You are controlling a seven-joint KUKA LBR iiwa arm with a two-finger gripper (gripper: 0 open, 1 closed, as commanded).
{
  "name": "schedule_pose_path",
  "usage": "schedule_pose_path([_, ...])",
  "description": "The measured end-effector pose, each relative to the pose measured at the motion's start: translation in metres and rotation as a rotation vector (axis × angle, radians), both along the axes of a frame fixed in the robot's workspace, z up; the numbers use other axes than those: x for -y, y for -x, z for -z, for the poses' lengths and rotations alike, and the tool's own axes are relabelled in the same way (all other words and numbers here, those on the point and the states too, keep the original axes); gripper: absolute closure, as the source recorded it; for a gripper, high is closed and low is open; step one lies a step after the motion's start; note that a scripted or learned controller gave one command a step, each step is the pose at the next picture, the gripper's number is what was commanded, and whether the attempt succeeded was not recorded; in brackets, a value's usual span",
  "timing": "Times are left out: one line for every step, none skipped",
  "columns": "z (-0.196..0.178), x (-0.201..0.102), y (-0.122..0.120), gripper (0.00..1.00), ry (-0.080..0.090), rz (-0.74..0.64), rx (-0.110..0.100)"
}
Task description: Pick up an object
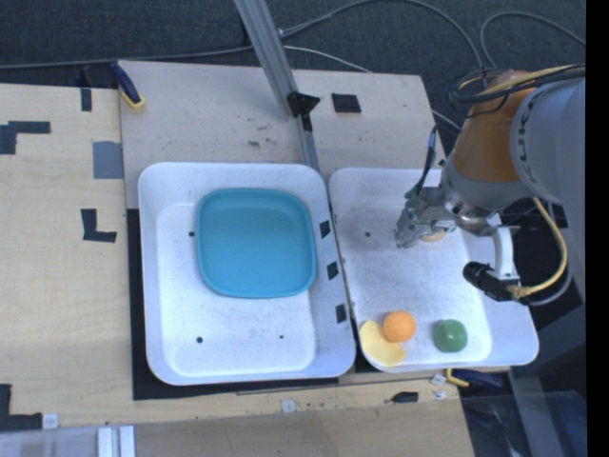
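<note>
End effector (412,234) low in the right bin (381,274) — finger state unclear; orange ball (399,327) and green ball (450,335) lie well apart from it.

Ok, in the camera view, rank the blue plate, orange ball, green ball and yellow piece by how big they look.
1. blue plate, by far the largest.
2. yellow piece, though the orange ball covers part of it.
3. orange ball and green ball look about alike; I can't rank them.
</note>
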State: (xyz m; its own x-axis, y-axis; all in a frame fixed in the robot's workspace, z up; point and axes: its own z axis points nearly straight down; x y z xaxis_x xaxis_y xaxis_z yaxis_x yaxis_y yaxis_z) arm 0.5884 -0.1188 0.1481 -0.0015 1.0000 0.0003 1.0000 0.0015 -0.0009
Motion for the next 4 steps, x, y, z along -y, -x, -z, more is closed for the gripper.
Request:
schedule_pose_path([-0.062, 0.003, -0.002, 1.00, 0.001, 0.001, 0.005])
schedule_pose_path([-0.115, 0.003, -0.002, 1.00, 0.001, 0.001, 0.005])
schedule_pose_path([-0.097, -0.047, -0.013, 1.00, 0.000, -0.002, -0.001])
schedule_pose_path([-0.102, -0.098, -0.027, 1.00, -0.001, -0.003, 0.001])
